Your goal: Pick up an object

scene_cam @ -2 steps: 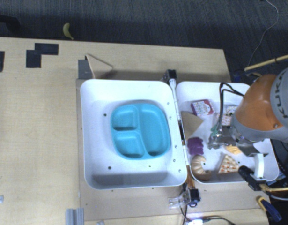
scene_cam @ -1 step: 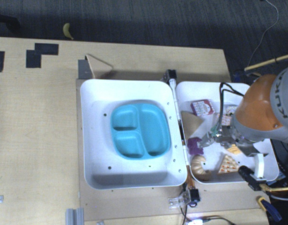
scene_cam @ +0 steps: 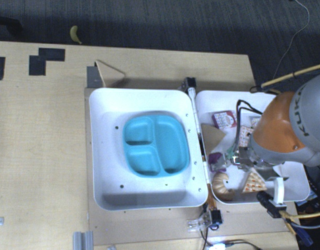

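From above, the left bin holds a blue divided tray at its centre. The right bin, touching it at three o'clock, carries small objects: a maroon packet, a purple piece, a bagel and a waffle-patterned wedge. The arm hangs over them; the claw's state I cannot tell.

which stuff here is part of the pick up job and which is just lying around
Part of the job:
- gripper, over the right bin
- purple item
- bagel-like piece
- pizza-slice toy
- small printed packet

Just lying about:
- blue divided tray in the left bin
- yellow banana-shaped thing on the floor
- black tape marks on the bench
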Controlling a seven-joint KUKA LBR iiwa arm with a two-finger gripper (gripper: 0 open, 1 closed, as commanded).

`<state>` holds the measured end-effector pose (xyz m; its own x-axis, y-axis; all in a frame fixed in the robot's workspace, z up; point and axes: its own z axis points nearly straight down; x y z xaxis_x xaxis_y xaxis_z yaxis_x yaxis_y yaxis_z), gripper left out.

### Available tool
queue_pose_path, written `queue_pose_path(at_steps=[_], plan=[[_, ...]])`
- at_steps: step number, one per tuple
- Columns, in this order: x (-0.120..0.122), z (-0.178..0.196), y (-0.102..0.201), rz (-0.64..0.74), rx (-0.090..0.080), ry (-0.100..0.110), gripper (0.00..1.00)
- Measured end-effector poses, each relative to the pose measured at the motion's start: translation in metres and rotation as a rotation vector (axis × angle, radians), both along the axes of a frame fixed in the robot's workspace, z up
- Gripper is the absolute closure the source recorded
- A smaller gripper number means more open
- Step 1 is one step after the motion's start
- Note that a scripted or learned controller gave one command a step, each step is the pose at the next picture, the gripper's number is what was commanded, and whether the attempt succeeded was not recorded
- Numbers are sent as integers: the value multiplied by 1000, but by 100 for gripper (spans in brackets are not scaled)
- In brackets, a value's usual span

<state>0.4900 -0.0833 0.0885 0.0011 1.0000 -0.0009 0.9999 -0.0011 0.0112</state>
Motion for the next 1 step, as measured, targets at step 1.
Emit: queue_pose_path(at_steps=[1], plan=[[2,12,0,0,-1,-7,100]])
